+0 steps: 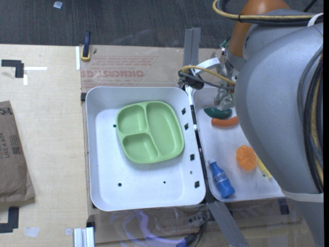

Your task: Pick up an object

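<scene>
Over the right bin, the arm's jaws hang just above a green and orange carrot-like toy; whether they are spread, I cannot tell. Nothing looks lifted: an orange ball and blue bottle lie nearby, so the pick seems undone.

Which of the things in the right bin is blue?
The bottle, lying near the bin's front edge. The ball beside it is orange, and the carrot farther back is orange with green.
</scene>
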Robot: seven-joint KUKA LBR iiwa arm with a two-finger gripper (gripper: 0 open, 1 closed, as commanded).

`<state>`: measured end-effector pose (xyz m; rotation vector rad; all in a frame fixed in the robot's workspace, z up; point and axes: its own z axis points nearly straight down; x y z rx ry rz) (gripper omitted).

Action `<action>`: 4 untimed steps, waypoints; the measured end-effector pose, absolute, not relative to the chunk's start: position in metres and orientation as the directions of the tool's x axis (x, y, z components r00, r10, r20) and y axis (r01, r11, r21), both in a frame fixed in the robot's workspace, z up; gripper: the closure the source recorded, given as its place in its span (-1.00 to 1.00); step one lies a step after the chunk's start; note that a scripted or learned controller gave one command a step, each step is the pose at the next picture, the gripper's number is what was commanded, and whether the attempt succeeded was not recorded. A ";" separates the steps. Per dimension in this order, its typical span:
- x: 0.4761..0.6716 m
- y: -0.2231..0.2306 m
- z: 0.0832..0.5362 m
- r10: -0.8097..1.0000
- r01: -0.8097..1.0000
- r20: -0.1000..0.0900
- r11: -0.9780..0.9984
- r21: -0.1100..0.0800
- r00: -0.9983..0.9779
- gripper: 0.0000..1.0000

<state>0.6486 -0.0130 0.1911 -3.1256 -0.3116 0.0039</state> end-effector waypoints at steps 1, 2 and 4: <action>0.642 -0.027 0.243 0.195 0.195 -0.002 -0.981 0.000 0.981 1.00; 0.651 -0.078 0.232 0.199 0.199 -0.005 -0.980 0.000 0.980 1.00; 0.653 -0.097 0.221 0.208 0.208 -0.006 -0.978 0.000 0.978 1.00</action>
